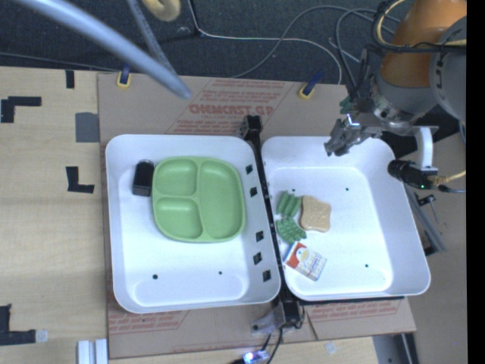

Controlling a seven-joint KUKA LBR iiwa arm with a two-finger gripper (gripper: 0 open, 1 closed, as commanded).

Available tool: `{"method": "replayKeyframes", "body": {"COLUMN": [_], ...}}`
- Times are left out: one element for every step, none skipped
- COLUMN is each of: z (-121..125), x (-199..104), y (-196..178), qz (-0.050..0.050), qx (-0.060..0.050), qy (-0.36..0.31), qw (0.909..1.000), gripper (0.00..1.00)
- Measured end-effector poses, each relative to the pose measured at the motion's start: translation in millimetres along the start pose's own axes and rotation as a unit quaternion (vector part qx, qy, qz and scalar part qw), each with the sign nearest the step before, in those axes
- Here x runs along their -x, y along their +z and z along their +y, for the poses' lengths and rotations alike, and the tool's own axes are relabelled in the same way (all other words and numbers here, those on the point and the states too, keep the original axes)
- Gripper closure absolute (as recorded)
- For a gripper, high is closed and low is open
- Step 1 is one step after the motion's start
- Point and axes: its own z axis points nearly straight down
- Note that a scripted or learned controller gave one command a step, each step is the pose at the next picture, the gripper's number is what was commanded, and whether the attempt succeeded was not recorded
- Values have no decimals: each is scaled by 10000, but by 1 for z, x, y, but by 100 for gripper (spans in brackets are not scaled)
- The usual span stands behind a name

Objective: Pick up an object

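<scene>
White bins sit side by side on the bench, on a cardboard sheet (227, 101). We log the left bin (125, 226) as holding a green divided plate (198, 199) with three sections, and a small black object (142, 178) touching the plate's left edge. We log the right bin (379, 226) as holding three items clustered at its left side: a green ridged piece (289, 217) nearest the divider, a tan bread-like slice (316, 214) just beside it on the right, and a small white carton with red and orange print (306, 262) below both, near them.

We see the gripper (339, 144) above the upper edge of the right bin, well apart from the cluster. Its dark fingers point down and left; we cannot tell how far open they are. Nothing shows between them. Orange band on the arm (424, 29) sits at upper right.
</scene>
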Motion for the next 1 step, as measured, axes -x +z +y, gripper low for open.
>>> {"method": "replayKeyframes", "body": {"z": [-6], "x": [-64], "y": [5], "qz": [11], "qx": [-29], "qy": [-28], "qw": [10000], "gripper": [100]}}
